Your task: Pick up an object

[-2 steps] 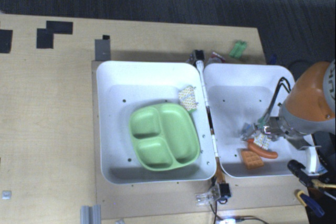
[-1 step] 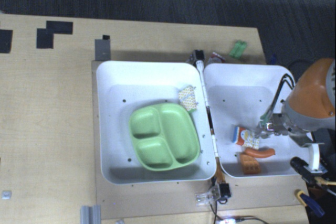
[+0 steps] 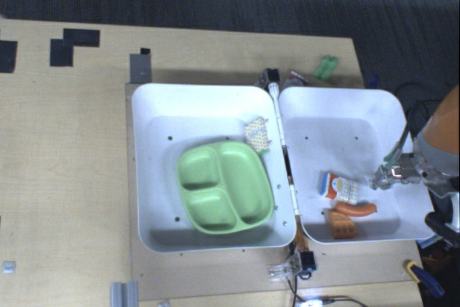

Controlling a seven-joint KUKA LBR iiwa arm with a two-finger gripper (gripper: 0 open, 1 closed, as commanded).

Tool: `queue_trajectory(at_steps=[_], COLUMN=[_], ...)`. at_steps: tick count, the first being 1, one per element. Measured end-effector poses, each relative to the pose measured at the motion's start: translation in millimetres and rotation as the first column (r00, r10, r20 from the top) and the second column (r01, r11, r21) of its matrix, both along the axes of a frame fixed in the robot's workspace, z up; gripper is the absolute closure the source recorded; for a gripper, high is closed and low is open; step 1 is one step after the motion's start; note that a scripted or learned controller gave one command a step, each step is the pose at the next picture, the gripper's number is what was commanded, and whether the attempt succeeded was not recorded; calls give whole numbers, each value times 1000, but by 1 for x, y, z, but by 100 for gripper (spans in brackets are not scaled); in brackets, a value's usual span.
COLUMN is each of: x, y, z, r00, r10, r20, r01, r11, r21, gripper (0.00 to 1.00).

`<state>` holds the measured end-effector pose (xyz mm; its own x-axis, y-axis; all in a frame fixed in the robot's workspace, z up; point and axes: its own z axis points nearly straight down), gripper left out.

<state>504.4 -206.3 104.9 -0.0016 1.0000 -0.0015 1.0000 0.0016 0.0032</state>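
Resting on a pale wooden bench (image 3: 65,176), two shallow white plastic bins with rounded corners sit side by side, their inner rims touching. The left bin (image 3: 154,154) holds a smooth, glossy light-green plastic tray (image 3: 225,185) with three compartments and softly rounded edges, lying slightly askew on the bin floor. Just beyond the tray's upper right corner, against the bin's right wall, lies a small crumpled piece of pale patterned fabric or paper (image 3: 256,133); its material cannot be told.

The right bin (image 3: 345,111) holds three small things clustered near its lower edge: a flat white, orange and blue printed packet (image 3: 339,188), a glossy orange-red sausage-shaped toy (image 3: 355,209) just below it, and a stubby, rough-textured orange-brown block (image 3: 343,226) touching the sausage's underside.

To the right of the packet, the metallic two-finger gripper (image 3: 382,178) hangs over the bin floor, near the packet and sausage but apart from both. Whether the claw is wide or narrow cannot be told. Behind it rises the arm's grey wrist with its orange band (image 3: 442,122).
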Motion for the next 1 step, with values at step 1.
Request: queue_trajectory(at_steps=[1], x=[0], y=[0], z=[0], r00=[1000], r10=[0], r20=[0], r01=[0], r11=[1000], r21=[1], gripper=[0])
